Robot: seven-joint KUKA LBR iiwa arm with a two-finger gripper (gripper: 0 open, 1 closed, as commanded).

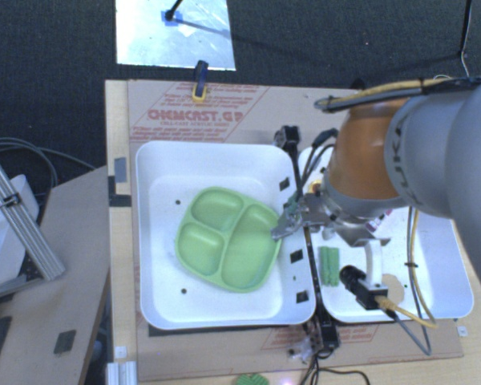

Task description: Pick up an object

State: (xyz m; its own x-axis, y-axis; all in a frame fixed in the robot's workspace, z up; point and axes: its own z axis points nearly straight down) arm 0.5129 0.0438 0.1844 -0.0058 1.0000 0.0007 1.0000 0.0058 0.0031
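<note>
A light green divided plate lies in the middle of the left bin. A small green ridged piece lies near the left wall of the right bin. My gripper hangs low over the right rim of the plate, close to the wall between the two bins. The grey arm with its orange band covers much of the right bin.
A small tan object lies in the right bin near its front. Both bins rest on a cardboard sheet. A shiny square panel lies on the dark floor behind the bench.
</note>
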